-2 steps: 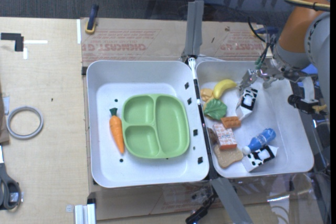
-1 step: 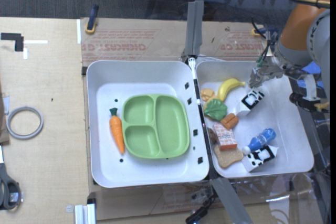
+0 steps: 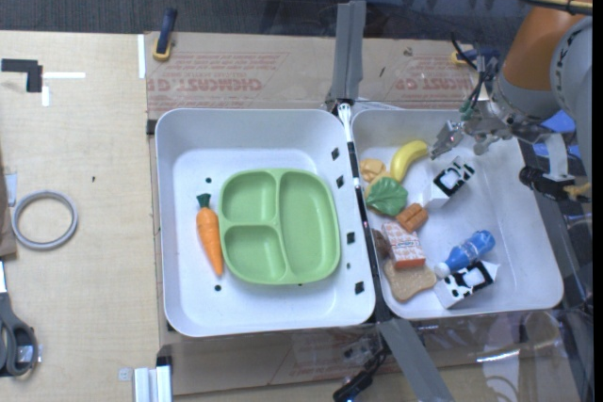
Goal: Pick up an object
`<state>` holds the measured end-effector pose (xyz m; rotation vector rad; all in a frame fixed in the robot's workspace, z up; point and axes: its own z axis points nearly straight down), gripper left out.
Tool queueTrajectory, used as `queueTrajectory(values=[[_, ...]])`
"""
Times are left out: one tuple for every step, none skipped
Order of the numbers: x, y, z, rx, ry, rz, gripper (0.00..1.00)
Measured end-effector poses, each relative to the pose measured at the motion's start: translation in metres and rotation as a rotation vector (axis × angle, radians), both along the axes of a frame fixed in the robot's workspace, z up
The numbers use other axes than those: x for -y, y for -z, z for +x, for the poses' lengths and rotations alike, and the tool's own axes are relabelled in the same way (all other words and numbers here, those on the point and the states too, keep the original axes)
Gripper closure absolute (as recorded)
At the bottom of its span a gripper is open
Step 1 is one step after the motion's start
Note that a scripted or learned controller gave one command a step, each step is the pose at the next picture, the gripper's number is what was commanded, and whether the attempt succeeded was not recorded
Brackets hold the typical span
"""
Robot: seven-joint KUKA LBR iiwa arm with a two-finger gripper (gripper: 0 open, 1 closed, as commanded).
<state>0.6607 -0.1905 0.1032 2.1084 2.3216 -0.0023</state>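
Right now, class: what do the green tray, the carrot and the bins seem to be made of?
Green tray: probably moulded plastic, matte, with one even colour and rounded compartments. Carrot: likely toy plastic, smooth and uniformly orange. Bins: seemingly thin white plastic, slightly glossy, with rounded corners.

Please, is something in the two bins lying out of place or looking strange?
Only one thing stands out: the carrot lies on the left bin floor, beside the green divided plate, not in a compartment. The right bin holds its items in a loose pile, some tipped over, but nothing looks spilled or broken.
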Motion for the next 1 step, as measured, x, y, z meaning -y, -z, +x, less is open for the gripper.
queueTrajectory(values=[[0.0207,0.0082,-0.0201,0.002,0.443,0.017,0.00]])
